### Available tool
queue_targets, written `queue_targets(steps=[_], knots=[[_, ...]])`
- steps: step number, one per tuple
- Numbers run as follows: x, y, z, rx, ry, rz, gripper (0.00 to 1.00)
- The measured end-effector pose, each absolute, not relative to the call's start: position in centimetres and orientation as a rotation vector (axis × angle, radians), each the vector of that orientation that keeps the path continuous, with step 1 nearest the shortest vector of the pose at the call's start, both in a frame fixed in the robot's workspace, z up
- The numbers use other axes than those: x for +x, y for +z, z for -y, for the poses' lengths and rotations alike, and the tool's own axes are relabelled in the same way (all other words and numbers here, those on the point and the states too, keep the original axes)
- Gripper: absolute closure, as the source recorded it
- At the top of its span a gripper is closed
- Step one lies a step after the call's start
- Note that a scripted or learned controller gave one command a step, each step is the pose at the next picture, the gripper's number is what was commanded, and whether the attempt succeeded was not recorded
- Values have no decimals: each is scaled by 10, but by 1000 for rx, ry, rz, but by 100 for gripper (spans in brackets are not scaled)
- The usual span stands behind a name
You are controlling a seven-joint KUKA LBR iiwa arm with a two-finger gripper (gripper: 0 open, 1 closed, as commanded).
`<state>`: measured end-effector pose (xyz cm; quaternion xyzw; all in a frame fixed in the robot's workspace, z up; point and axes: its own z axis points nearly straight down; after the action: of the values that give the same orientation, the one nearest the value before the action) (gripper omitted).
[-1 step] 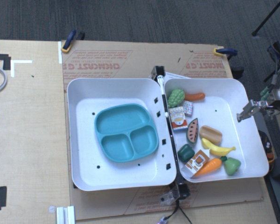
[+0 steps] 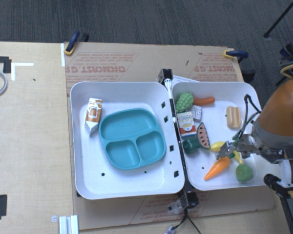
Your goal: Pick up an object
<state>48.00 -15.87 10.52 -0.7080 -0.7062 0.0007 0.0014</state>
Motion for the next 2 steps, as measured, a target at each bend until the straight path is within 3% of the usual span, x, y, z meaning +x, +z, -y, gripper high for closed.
queue_targets(steps=[1,2], knots=[[480,112,159,-2223,4,2212,100],[480,112,159,-2223,4,2212,0]])
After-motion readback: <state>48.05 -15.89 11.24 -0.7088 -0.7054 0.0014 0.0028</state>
